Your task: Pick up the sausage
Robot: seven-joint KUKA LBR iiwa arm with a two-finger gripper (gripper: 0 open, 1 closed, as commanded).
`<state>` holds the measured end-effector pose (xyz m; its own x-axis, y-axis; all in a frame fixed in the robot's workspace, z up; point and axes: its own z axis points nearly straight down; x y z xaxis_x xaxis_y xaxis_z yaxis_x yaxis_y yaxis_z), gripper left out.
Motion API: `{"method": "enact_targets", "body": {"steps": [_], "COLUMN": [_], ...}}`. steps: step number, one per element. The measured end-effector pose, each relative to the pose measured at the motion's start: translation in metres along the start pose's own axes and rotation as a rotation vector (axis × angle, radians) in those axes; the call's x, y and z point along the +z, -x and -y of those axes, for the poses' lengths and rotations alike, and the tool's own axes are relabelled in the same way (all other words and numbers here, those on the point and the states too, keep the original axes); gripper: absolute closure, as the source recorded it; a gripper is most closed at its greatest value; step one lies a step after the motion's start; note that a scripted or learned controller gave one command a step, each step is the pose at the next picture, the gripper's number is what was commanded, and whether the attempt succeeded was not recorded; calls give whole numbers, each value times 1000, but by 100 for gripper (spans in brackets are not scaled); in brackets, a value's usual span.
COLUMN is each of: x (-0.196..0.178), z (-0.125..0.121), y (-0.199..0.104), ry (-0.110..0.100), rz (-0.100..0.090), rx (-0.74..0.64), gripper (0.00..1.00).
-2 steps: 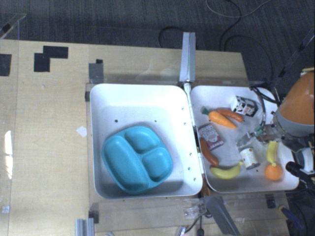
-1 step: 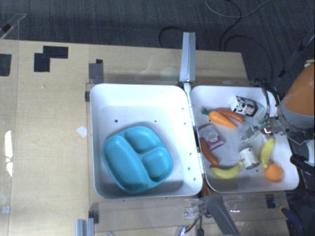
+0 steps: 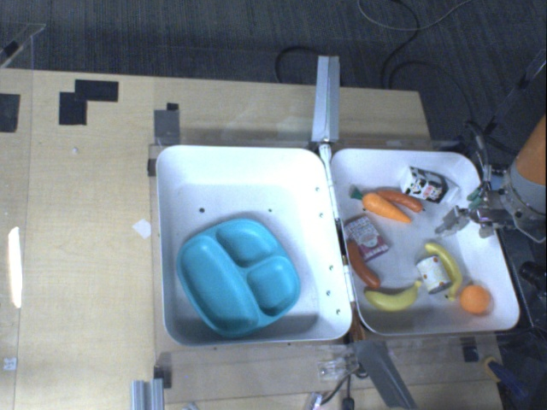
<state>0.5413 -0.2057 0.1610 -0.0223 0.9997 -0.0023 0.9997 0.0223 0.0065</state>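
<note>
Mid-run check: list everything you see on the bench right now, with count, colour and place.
bins: two, white, side by side
divided plate: one, turquoise, left bin
sausage: one, reddish brown, right bin by its left wall
packet: one, maroon, just above the sausage
carrot: one, orange, right bin top
carton: one, black and white, top right
bananas: two, yellow, bottom
can: one, white, between bananas
orange: one, bottom right corner
gripper: one, grey, right bin's right edge

Left bin (image 3: pixel 171 229): white; divided tray (image 3: pixel 235 276): turquoise; sausage (image 3: pixel 362 268): reddish-brown; carrot (image 3: pixel 386 207): orange with green tip; banana (image 3: pixel 391 298): yellow; orange fruit (image 3: pixel 474 299): orange; table (image 3: pixel 77 254): pale wood with black patches.
</note>
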Motion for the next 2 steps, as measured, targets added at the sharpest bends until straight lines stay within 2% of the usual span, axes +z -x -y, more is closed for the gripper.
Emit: {"method": "enact_targets", "body": {"steps": [1,2], "x": [49,66], "z": [-31,-8], "y": [-75,-111], "ry": [-2,21], "rz": [-2,3], "rx": [-163,132], "gripper": [0,0]}}
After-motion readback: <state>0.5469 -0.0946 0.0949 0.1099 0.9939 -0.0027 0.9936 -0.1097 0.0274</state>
